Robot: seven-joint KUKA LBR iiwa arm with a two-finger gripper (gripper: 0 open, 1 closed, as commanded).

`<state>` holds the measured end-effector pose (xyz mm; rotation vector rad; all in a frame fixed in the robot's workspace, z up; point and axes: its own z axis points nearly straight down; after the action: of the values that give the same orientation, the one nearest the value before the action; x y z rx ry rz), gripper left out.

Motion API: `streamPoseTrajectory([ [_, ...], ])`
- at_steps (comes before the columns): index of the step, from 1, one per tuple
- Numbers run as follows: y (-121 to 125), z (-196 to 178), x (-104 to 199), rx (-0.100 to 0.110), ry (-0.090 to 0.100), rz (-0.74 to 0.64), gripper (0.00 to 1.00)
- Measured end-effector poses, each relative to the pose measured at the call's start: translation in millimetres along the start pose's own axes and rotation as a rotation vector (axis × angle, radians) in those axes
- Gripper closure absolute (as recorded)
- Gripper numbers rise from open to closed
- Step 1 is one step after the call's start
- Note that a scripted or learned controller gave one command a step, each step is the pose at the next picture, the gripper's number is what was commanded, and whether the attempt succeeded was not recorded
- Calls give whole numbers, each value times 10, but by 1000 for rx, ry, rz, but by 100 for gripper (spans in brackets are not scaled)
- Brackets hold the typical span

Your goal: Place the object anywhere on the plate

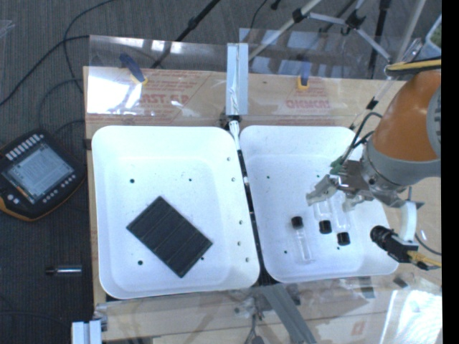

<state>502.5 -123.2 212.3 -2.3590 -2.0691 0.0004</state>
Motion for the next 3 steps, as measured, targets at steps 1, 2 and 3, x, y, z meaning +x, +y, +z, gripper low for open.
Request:
streamPoseTrajectory([
  [1, 635, 304, 758, 2, -3, 145, 100],
  [2, 1127, -6, 1462, -1, -6, 233, 100],
  [3, 1275, 207, 2284, 0, -7, -19, 100],
])
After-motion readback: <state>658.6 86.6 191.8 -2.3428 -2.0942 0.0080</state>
